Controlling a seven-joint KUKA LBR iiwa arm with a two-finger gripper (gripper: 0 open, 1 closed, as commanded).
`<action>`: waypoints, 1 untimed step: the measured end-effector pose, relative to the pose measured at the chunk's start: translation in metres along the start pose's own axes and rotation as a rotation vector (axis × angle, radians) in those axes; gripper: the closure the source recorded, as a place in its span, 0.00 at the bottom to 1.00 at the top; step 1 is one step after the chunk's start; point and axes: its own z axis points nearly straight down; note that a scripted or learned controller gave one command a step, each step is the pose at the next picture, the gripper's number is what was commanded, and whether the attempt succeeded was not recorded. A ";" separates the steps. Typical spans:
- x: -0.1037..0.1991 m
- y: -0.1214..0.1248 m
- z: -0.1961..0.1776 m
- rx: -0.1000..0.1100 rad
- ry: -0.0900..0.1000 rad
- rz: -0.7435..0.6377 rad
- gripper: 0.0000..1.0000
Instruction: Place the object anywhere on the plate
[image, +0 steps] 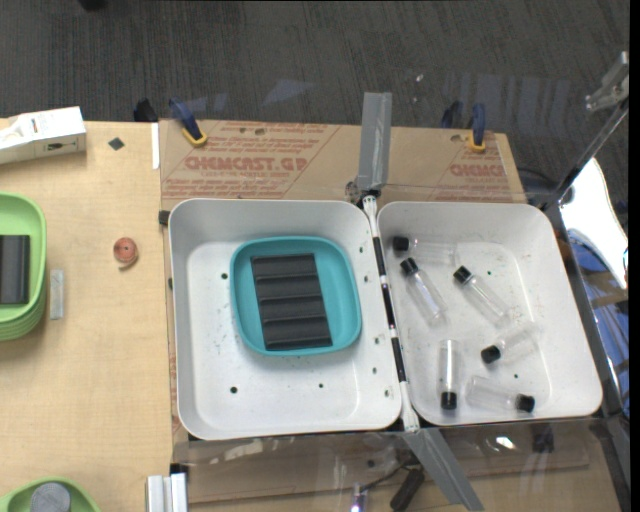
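Vials, clear plastic with black caps (421, 288), lie loose in the right white bin (540, 225); several of them, scattered, none on the plate. Nearest the divider: one short vial at the bin's upper left (400, 243), and the long one below it, cap toward upper left, long axis running diagonally down to the right. Another diagonal vial (478, 290) sits mid-bin. An upright-lying one (448, 375) is near the bottom with cap at the lower end, and two more (500, 395) lie at the bottom right, close together.

Teal rounded-square plate (340, 290) sits in the left white bin (200, 330), carrying a dark ribbed rectangular insert (290, 300). Key relation: plate lies directly left of the vials, across the divider between the bins, so my guess is any pick needs a straight leftward carry over that ridge.

Hand state: cannot tell from this frame, nor which vial is nearer to it.

Hard to read: clear vial bodies nearly vanish against the white bin, so exact count and outlines are uncertain; caps are the reliable cue. Worktop (90, 400) at left holds unrelated clutter.
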 end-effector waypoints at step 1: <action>0.000 -0.001 0.000 0.001 0.000 0.074 0.00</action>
